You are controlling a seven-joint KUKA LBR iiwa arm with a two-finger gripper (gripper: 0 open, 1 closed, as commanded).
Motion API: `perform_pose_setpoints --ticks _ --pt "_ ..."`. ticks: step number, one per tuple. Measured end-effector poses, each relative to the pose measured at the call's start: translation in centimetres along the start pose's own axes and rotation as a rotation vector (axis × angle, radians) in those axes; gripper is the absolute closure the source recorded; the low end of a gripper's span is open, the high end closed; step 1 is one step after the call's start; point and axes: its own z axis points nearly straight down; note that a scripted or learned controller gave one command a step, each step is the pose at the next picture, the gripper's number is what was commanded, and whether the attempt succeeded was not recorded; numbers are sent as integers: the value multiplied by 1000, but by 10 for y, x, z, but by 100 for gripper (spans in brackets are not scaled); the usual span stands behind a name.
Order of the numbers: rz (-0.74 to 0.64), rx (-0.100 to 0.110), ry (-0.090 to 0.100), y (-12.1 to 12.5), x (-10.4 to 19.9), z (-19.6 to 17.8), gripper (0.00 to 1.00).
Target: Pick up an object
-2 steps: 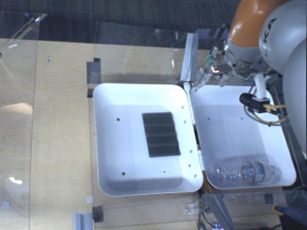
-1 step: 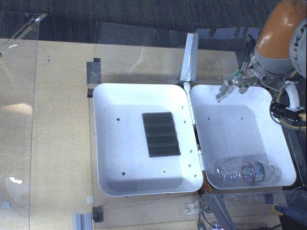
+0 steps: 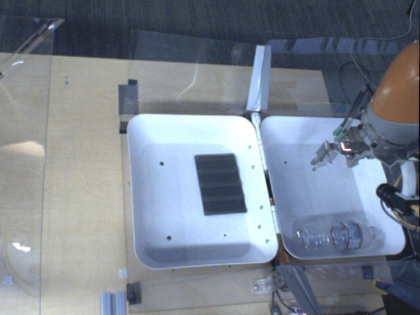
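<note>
A clear plastic bottle [image 3: 335, 235] lies on its side along the near wall of the right bin [image 3: 289, 136]. In the middle of the left bin [image 3: 151, 143] lies a dark ribbed rectangular pad [image 3: 221, 184], flat on the floor. My gripper [image 3: 336, 157] hangs over the upper right part of the right bin, well behind the bottle and apart from it. Its fingers are spread open and nothing sits between them.
A metal divider bar [image 3: 258, 77] rises from the seam between the two bins at the back. Clear plastic sheeting [image 3: 39, 176] covers the wooden bench on the left. Cables [image 3: 397, 205] trail by the right bin's right edge.
</note>
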Motion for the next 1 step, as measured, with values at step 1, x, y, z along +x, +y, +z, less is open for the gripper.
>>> perform_pose_setpoints --ticks 1 --pt "-57 -2 1 -31 36 121 0"
